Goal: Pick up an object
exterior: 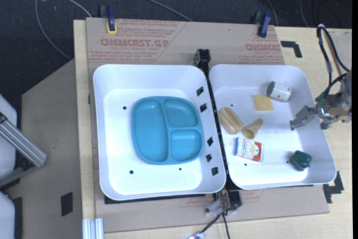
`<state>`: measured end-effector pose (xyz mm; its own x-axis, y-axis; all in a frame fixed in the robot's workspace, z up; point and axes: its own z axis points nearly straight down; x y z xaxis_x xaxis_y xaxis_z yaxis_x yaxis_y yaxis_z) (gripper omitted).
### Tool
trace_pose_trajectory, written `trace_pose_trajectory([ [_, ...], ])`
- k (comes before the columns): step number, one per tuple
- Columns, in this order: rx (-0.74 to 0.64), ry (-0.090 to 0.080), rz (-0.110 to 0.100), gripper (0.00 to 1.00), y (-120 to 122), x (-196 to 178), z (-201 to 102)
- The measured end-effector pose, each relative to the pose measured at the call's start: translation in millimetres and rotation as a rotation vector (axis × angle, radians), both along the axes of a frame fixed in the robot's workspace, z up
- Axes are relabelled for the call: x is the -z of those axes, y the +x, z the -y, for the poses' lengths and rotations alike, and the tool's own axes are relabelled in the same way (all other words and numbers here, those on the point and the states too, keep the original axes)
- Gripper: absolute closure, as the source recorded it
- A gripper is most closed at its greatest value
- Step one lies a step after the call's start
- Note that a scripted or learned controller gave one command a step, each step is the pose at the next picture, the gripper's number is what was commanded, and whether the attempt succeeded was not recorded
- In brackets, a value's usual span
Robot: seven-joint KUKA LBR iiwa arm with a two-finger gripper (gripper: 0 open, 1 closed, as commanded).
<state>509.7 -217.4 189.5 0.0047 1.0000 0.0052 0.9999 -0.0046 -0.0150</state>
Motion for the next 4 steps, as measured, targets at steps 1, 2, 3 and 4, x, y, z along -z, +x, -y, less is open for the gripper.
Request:
trace_pose_trajectory([
  [1,-0.005,-0.004,0.014,0.0,3.5,-7.8,-0.7],
  [2,-0.005,-0.003,0.013,0.0,13.7,46.0,-1.8],
  [3,-0.005,-0.002,0.012,0.0,14.0,97.1,-2.6],
  [4,-0.006,-0.003,0.015,1.0,14.5,85.0,-2.5],
])
